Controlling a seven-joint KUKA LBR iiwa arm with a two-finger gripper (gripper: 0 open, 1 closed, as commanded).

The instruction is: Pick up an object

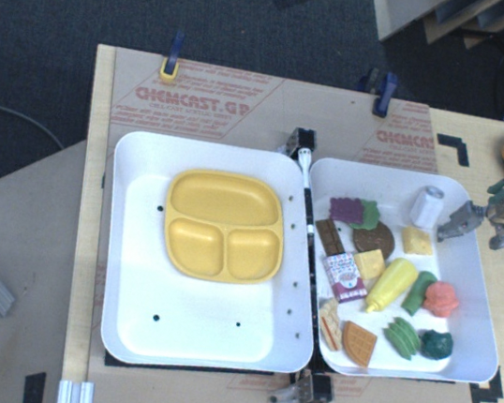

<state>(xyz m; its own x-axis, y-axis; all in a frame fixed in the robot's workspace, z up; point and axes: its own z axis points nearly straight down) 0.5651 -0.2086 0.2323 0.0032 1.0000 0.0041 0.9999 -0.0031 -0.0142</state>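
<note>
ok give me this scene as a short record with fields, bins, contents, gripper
left bin: shallow white bin holding a yellow three-compartment plastic tray
right bin: shallow white bin with toy food, among it a yellow plastic mustard bottle, a white cylindrical can, a purple block
gripper: grey two-finger gripper above the right bin's upper right edge, near the can
held: nothing seen between fingers

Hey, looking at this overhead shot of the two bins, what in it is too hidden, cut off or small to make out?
- Gripper: at the right bin's upper right rim, small and blurred; its grip state is unreadable.
- Arm: cut off by the frame's right edge.
- Purple-and-white carton: print too small to read.
- Waffle piece and striped food: overlapping, so their full shapes are hidden.
- Yellow divided tray in the left bin: nothing visible in its compartments.
</note>
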